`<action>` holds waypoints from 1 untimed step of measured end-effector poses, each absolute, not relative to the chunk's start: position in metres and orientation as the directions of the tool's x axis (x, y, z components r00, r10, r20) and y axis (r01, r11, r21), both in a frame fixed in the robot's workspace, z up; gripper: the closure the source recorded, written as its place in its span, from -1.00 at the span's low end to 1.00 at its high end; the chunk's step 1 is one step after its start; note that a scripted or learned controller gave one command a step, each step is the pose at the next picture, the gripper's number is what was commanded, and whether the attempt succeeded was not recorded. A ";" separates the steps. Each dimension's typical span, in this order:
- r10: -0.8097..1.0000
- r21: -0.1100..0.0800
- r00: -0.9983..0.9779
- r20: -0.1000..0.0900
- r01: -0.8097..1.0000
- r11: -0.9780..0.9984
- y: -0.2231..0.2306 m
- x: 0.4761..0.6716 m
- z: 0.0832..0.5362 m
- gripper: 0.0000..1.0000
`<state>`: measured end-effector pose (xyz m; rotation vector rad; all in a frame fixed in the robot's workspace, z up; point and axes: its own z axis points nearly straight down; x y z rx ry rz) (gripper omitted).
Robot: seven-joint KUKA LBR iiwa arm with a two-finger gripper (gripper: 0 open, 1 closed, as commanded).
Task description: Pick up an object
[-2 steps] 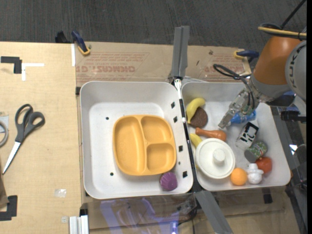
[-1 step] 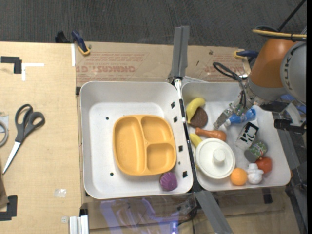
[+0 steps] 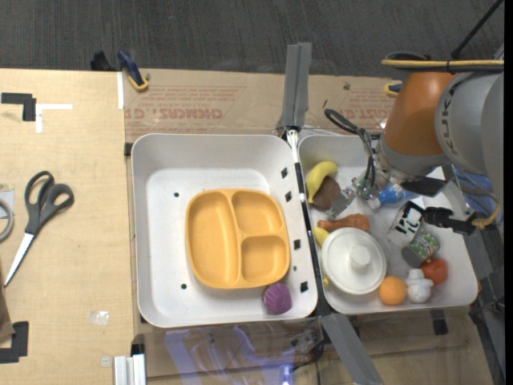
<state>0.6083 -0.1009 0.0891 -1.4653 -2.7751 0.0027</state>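
My gripper hangs low over the back middle of the right bin, below the orange band of the arm. It sits among several small objects: a yellow banana and a brown piece to its left, a blue item to its right, and an orange piece just in front. Whether it touches any of them is unclear. A white lidded bowl stands in the front of that bin.
The right bin also holds a black-and-white box, a grey-green can, a red tomato, a white figure and an orange ball. In the left bin lie a yellow divided plate and a purple object. Scissors lie on the bench at left.
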 end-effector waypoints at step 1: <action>0.824 -0.006 -0.567 0.004 0.824 0.567 -0.101 0.608 0.095 1.00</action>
